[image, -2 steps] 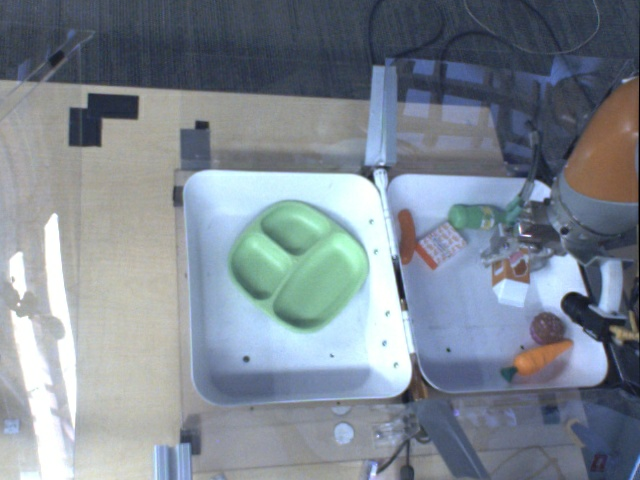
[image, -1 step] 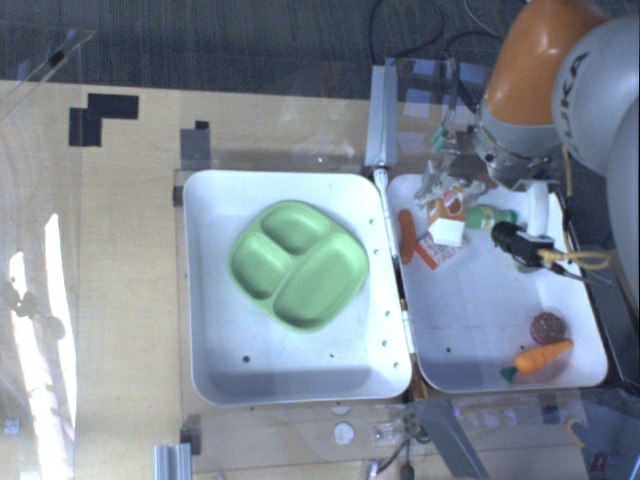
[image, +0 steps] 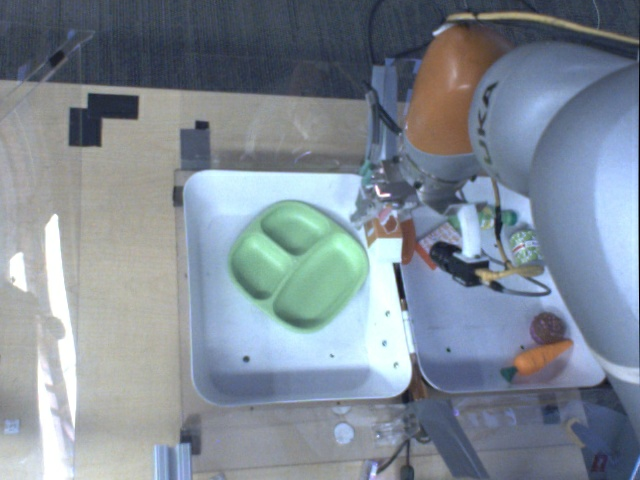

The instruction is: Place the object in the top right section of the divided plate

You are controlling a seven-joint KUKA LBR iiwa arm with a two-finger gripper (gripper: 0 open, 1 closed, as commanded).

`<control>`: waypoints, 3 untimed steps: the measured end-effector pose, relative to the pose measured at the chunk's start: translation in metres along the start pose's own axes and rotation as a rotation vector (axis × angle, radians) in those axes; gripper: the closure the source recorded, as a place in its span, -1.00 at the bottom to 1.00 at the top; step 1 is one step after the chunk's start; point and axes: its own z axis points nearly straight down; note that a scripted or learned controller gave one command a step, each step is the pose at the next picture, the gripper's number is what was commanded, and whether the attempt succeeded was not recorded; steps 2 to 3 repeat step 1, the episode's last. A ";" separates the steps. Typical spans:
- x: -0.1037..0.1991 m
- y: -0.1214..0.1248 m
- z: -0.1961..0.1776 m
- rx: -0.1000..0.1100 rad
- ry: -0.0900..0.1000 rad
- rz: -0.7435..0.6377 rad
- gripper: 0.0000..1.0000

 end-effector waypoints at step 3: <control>0.000 0.000 0.000 0.000 0.000 0.000 -1.00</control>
